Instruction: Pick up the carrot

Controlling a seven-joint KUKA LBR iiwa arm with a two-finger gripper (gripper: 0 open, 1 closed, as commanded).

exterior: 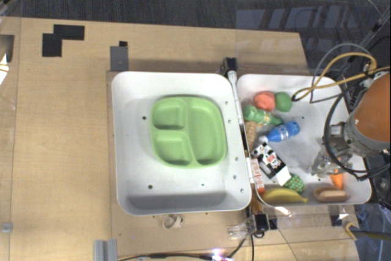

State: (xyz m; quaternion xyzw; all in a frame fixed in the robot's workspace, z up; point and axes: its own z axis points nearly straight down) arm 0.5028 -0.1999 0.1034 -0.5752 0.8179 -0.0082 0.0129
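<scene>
While your arm reaches in over the right bin (305,85), its claw (327,169) hangs low at that bin's right-hand side, metal fingertips pointing down toward the floor of the bin; from this angle you cannot tell whether they are spread or closed, and nothing shows between them. The carrot (337,180), a small orange piece, lies just beside the claw toward the bin's front right corner, seemingly touching or nearly touching the fingertips. Just in front of the carrot, along the bin's front wall, rests a brown sausage-shaped toy (330,195). Further left along that same front wall you see a yellow banana (285,195), with a green knobbly toy (295,183) just behind it. A black-and-white patterned toy (269,161) sits near the bin's left wall, about midway back. Behind it lie a blue toy (286,130) and a green-and-yellow item (258,115), and near the bin's back wall a red-orange ball (264,99) sits against a green ball (283,101). Yellow and black cables (336,73) loop over the bin's back right corner above the arm's orange band (374,110). To the bin's left, the left bin (131,192) carries a green divided plate (187,131).
</scene>
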